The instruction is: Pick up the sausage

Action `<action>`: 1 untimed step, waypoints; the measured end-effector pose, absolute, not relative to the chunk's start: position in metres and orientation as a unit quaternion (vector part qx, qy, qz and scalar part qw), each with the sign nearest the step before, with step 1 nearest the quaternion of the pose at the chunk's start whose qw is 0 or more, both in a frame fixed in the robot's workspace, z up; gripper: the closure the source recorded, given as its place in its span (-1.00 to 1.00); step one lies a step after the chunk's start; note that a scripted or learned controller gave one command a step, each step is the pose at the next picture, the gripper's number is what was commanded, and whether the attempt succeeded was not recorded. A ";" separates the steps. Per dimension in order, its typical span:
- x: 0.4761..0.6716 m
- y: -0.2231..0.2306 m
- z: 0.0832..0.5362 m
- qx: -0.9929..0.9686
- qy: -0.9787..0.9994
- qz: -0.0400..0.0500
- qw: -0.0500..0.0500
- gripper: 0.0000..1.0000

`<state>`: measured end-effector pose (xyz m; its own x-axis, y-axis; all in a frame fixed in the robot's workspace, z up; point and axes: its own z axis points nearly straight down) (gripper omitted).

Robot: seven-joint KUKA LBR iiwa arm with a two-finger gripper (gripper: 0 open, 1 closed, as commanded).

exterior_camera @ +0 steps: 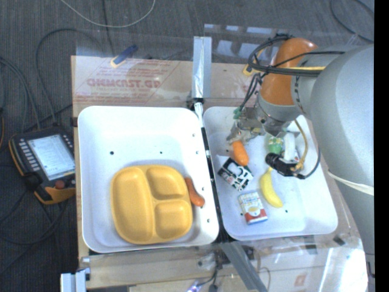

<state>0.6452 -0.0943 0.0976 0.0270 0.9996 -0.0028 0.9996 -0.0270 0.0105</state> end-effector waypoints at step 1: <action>0.606 -0.019 0.199 0.787 0.616 -0.003 -0.001 1.00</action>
